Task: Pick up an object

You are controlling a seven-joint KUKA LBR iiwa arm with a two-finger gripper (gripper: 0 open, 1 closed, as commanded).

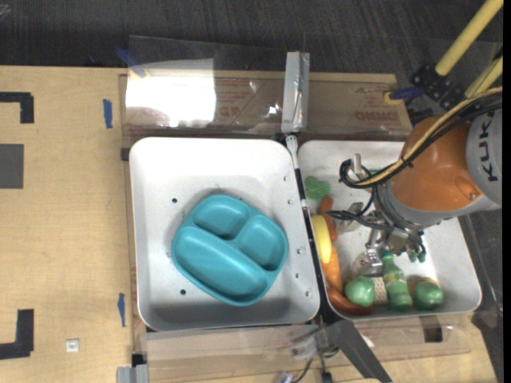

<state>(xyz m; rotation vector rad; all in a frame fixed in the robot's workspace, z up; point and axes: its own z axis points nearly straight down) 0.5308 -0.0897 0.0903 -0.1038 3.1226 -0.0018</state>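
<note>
My gripper (385, 255) hangs low in the right bin (467, 270), under the orange wrist band, right over a heap of toy food. Below it lie a green round piece (359, 291), a green bottle-like piece (396, 284) and another green piece (429, 294). A yellow banana (322, 238) and an orange carrot (330, 270) run along the bin's left wall, with a green leafy piece (317, 188) above them. The arm hides the fingers' tips.
The left bin (152, 174) holds a teal divided plate (230, 247). A clear plastic sheet and a tape strip (294, 94) lie behind the bins. Yellow rods (475, 26) and cables stand at the upper right.
</note>
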